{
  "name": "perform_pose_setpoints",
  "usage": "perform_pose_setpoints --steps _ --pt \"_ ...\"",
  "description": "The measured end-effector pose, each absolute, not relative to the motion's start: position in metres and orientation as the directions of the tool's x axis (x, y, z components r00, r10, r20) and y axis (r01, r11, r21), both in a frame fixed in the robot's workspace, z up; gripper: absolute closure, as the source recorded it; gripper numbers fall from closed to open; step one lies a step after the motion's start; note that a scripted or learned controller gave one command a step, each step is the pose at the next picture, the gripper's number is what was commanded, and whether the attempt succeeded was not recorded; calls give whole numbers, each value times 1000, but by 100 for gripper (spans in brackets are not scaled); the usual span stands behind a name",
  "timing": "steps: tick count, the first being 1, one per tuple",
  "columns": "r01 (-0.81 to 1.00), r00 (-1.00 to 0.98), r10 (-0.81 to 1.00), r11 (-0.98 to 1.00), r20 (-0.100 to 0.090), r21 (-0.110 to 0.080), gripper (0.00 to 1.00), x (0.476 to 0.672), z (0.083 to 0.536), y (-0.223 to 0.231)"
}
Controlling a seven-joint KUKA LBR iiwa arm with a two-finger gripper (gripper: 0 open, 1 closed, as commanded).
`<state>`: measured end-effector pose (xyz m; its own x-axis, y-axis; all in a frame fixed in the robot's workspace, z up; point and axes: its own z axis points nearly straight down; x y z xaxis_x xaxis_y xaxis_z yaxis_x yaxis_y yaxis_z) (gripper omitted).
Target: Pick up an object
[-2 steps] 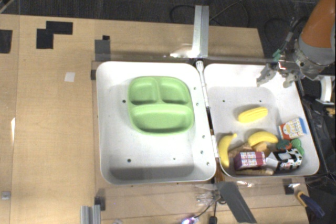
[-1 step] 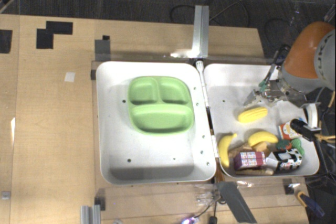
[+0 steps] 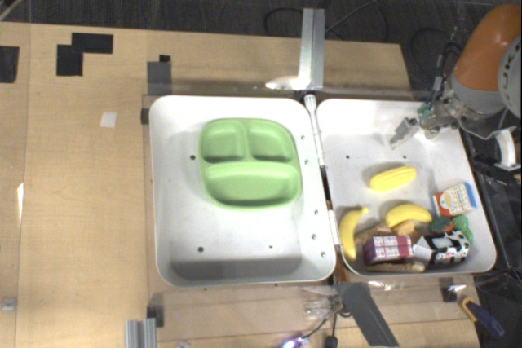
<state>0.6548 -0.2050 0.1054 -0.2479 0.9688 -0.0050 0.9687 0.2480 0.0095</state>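
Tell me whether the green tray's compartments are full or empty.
Empty. The green tray lies flat in the left bin, its three compartments all bare green.

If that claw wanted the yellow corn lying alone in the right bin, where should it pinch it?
Probably across the middle of the corn, coming straight down. It lies flat and lengthwise left to right, with bare bin floor around it, so the narrow width suits the claw.
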Motion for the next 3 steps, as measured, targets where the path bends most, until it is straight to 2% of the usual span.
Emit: perform_pose_setpoints --steps 1,2,3 --pt "933 -360 933 360 -5 12 0 597 90 -154" --pt "995 -94 996 94 -3 17 0 569 91 -150" --pt "1000 -12 1000 12 -3 25 0 502 92 -106"
